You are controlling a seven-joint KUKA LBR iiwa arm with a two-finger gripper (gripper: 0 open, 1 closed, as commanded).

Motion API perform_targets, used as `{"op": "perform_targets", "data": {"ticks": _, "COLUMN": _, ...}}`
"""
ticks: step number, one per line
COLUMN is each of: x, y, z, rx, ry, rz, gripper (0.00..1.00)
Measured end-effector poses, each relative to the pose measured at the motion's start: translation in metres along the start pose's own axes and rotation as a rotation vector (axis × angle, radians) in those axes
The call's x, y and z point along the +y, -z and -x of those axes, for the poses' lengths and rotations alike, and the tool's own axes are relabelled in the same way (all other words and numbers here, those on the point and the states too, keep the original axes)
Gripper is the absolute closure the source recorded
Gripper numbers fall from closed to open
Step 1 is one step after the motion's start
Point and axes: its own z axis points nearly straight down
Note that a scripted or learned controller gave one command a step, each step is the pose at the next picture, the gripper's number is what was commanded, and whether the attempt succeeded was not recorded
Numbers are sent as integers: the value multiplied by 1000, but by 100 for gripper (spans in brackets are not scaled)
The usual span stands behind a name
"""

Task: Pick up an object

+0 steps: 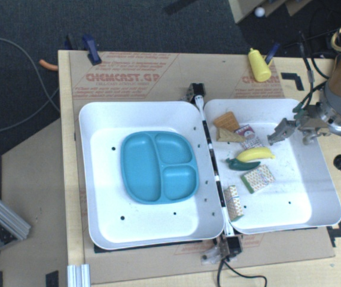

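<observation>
The right bin (314,211) holds several small items. A yellow banana (255,154) lies near its middle, with a dark green piece (240,165) just below it. A brown wedge (226,122) and a printed packet (247,136) sit at the bin's upper left. A checkered green packet (258,178) and a patterned strip (233,201) lie lower down. My gripper (294,135) hovers over the bin's upper right, to the right of the banana, open, with nothing between its fingers (277,134).
In the left bin (99,130) rests a blue divided plate (158,166). A yellow bottle (258,66) stands on the bench behind the right bin. A blue clamp (91,49) grips the bench's far left edge. Cables run at the right.
</observation>
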Motion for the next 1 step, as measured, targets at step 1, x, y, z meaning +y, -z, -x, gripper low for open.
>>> {"op": "perform_targets", "data": {"ticks": 1, "x": 35, "y": -102, "z": -35, "rx": 1, "ry": 1, "rz": -2, "gripper": 0}}
